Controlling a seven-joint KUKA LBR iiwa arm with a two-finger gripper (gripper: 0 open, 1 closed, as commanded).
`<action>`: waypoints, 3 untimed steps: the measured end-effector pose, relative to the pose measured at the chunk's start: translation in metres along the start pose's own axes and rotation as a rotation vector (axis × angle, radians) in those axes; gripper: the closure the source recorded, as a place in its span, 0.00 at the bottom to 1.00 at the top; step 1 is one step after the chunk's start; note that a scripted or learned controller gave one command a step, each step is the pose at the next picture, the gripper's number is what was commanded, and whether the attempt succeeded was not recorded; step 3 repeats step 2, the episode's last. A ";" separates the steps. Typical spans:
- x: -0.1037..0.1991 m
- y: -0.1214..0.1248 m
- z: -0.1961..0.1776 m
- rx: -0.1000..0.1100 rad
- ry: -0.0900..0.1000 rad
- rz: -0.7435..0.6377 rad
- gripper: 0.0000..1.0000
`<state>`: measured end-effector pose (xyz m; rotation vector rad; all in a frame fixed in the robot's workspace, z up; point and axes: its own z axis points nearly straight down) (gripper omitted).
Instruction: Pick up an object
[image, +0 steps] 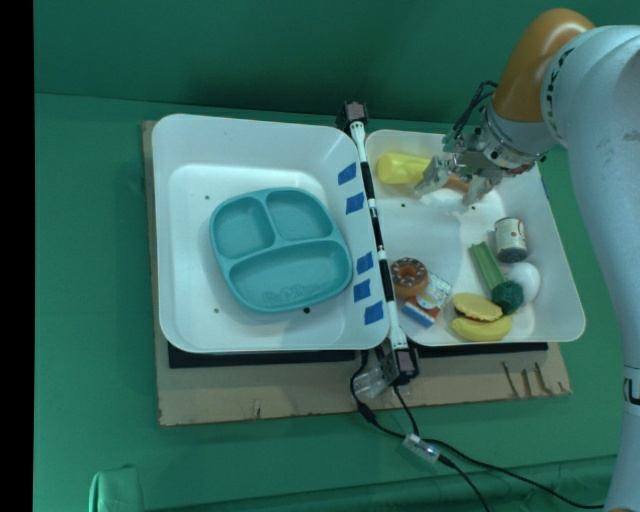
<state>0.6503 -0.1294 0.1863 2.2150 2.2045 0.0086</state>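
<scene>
My gripper (451, 190) hangs low over the back of the right bin (560, 290), its two fingers (431, 184) spread open. A small orange object (457, 182) shows between them, and the fingers are not closed on it. Just left of the gripper lies a yellow toy vegetable (400, 167). Further forward in the same bin are a can (511, 239), a green stalk (487, 265), a white egg (525, 280), a dark green broccoli (507, 296), a donut (408, 273), a small carton (428, 304), a burger (476, 306) and a banana (482, 329).
The left bin (190, 200) holds a teal divided plate (280, 248). A black-and-white bar (374, 225) with blue tape tabs runs between the bins. Cables (420, 445) trail over the green bench in front. The arm comes in from the upper right.
</scene>
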 end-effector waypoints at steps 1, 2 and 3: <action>-0.004 0.004 -0.016 -0.014 -0.010 0.006 1.00; 0.028 0.045 -0.223 0.001 0.001 0.001 1.00; 0.028 0.045 -0.223 0.001 0.001 0.001 1.00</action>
